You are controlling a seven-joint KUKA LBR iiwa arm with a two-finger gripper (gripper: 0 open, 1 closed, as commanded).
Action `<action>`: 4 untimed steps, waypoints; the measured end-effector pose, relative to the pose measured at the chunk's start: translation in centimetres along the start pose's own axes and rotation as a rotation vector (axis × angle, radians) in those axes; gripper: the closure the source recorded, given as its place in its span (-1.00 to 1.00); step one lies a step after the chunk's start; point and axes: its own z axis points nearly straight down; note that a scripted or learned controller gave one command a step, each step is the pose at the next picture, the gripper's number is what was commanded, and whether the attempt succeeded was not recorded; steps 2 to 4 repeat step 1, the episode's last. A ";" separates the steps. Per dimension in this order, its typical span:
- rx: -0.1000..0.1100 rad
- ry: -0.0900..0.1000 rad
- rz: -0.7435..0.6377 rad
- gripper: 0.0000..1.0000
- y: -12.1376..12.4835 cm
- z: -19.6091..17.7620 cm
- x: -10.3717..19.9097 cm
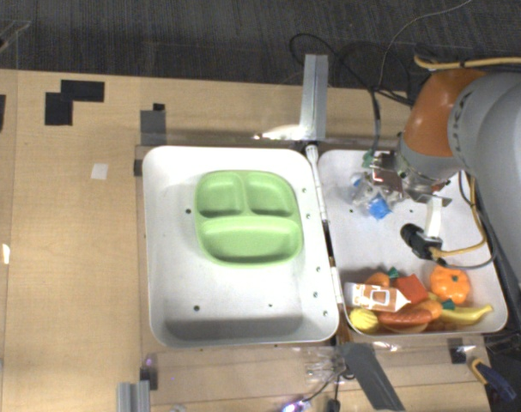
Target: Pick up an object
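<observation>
Well, fingers [382, 187] over right bin's [363, 256] far end, spread unclear; toy food pile [414, 299] well apart at near edge

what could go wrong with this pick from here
1. The tool sits at the far end of the right bin, while the toy food pile lies at the near end, so closing here may catch nothing.
2. The pile is tightly packed: the orange pumpkin touches the banana, so a grasp could snag two or slip off.
</observation>
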 end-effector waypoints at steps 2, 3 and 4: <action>0.008 -0.003 -0.038 1.00 -2.5 -8.6 5.3; 0.008 -0.003 -0.038 1.00 -2.5 -8.6 5.3; 0.008 -0.003 -0.038 1.00 -2.5 -8.6 5.3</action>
